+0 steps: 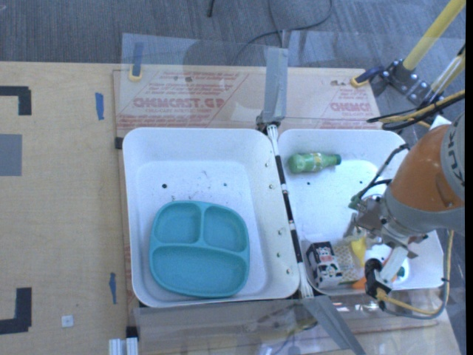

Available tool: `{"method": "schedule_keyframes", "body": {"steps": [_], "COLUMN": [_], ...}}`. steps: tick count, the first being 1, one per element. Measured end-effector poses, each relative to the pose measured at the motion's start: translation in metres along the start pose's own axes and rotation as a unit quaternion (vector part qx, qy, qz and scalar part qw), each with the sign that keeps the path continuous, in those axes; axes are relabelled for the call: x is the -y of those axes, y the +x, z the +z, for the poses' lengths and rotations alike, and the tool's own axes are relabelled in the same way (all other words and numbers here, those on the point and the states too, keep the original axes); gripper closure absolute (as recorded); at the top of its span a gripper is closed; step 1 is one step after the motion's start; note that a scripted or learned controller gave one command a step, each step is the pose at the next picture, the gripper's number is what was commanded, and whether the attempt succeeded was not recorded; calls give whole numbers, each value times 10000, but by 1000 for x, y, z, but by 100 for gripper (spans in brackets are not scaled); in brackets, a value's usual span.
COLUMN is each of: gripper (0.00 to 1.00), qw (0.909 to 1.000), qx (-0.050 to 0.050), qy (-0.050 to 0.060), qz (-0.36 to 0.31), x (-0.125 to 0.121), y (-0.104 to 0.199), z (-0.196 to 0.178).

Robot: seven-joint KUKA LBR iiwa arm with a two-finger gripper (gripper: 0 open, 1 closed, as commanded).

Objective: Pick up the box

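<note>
**Box not yet lifted; end effector low in the crowded corner of the right bin**

We judge the task to be at the approach stage. The box (324, 261), a small carton with dark and pale printing, lies on the floor of the right bin (325, 191), in its near part, close beside the wall that divides the two bins. Nothing shows it raised or gripped. The arm (429, 183) reaches in from the right and its end effector (380, 254) hangs low over the same near part of the bin, just to the right of the box. We cannot tell whether the end effector is apart or together, since the wrist and cables hide it. What is left, then, is nearly all of it: settling over the box, closing on it, and lifting it clear.

As for room, we see little to spare. The box sits near the dividing wall on its left and near the front rim of the bin below it, so a descent there risks catching either edge. A yellow thing (358, 248) and some small orange and white bits lie between the box and the end effector, touching or nearly touching the box; we cannot tell which. A green bottle (313, 161) lies on its side at the far end of the right bin, well apart. The middle of that bin is bare. The left bin (140, 154) holds a blue divided plate (199, 248), away from the work.
</note>
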State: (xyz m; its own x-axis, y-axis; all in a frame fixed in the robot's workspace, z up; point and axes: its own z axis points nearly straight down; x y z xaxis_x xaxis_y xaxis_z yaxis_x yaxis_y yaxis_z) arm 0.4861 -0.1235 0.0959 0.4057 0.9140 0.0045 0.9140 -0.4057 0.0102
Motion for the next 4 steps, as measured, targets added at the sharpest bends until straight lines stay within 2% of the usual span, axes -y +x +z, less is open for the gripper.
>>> {"method": "schedule_keyframes", "body": {"steps": [1, 2, 3, 4], "gripper": [100, 100, 100, 100], "qw": [9993, 9852, 9922, 9418], "qx": [32, 51, 45, 59], "qy": [73, 63, 60, 53], "qz": [-360, 1710, 1245, 3361], "x": [-85, -122, -146, -124], "y": [103, 88, 107, 160], "z": [-85, -242, -335, -334]}}
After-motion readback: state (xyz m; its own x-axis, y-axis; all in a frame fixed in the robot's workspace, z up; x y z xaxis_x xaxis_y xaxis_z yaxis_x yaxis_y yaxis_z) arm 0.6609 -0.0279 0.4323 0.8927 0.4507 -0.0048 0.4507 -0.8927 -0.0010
